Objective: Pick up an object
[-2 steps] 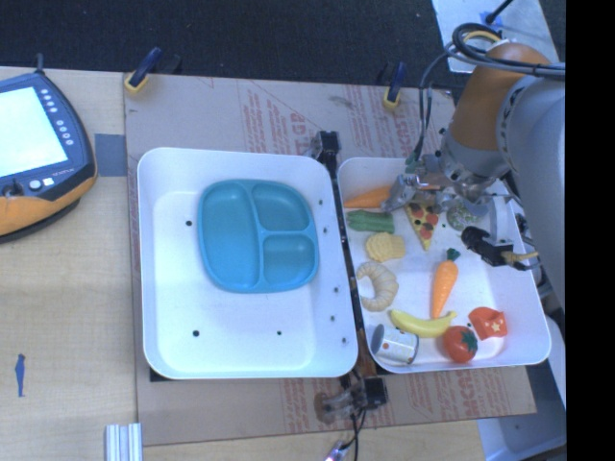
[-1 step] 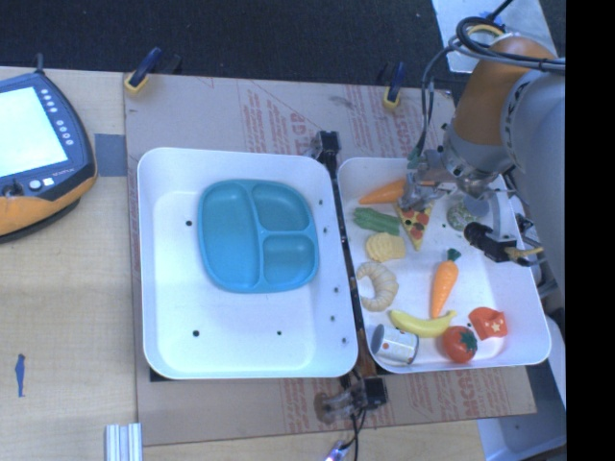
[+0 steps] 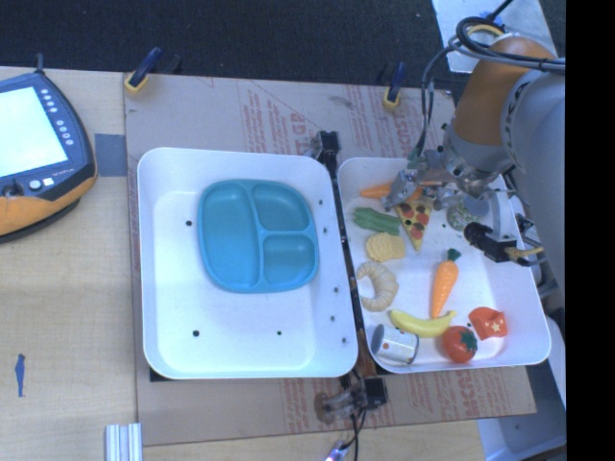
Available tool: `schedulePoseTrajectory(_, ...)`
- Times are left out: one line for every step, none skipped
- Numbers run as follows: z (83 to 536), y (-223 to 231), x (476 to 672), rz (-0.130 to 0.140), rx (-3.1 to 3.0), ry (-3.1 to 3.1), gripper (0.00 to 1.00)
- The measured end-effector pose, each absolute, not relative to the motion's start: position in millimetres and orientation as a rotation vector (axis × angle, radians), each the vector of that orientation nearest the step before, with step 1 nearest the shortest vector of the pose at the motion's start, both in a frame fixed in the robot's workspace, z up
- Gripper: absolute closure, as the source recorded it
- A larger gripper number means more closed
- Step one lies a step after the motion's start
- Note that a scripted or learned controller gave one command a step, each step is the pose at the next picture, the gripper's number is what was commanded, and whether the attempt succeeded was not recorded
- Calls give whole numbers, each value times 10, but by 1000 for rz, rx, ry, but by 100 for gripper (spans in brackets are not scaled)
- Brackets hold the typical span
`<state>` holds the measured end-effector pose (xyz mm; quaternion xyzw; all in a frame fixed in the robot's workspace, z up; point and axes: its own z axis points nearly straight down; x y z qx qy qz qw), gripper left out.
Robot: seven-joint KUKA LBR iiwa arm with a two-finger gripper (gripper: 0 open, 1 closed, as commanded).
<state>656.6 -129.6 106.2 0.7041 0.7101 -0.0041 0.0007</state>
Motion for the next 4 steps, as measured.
schedulePoseTrajectory(1167, -1301, 6567, -15, 2209, 2234, 100)
schedulePoseTrajectory(1166, -1300, 6567, -16, 2208, 2235, 0)
schedulePoseTrajectory(916, -1609, 6557, -6, 2221, 2228, 0)
schedulePoseTrajectory(1041, -1604, 6561, -8, 2221, 2236, 100)
